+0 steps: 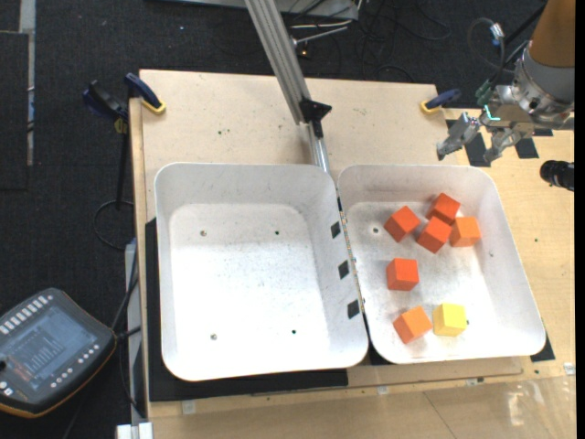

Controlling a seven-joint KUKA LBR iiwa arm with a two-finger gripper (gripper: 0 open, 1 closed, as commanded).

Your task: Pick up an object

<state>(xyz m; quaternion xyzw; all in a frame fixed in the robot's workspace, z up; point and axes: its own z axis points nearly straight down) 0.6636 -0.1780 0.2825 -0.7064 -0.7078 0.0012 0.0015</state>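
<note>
Inside the right bin [512, 273], six cubes [402, 273]; gripper [477, 144] spread, nothing held.

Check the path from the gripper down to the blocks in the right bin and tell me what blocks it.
Nothing visible does. The gripper hangs above the far rim of the right bin, with fingers spread and nothing between them. The nearest orange blocks lie uncovered just below it on the bin floor.

Orange cubes [403, 273], one yellow cube [450, 319], white bins [183, 199].

Blocks [430, 263] in right bin [521, 273]; left bin [183, 245] beside it.
</note>
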